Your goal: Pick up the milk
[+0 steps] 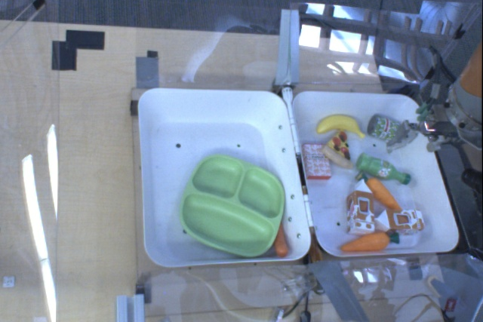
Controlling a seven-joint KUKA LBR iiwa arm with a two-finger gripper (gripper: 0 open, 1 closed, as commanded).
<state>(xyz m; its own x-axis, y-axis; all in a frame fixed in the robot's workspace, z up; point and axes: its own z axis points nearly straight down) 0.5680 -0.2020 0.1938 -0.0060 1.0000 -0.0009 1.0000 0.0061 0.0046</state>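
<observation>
The milk (361,210) is a white carton with orange-brown print and a peaked top, standing in the lower middle of the right bin (445,185). A similar white and orange carton (407,221) lies just to its right. An orange carrot (384,194) rests between them, and another carrot (370,241) lies in front. My gripper (424,126) hangs at the right bin's upper right edge, beside a green-labelled can (385,127). It is well away from the milk and nothing shows in its grasp.
The right bin also holds a banana (339,123), a pizza slice (338,148), a red box (316,161) and a green bottle (382,168). In the left bin (173,124) a green divided plate (232,204) lies with a carrot (280,243) by its edge.
</observation>
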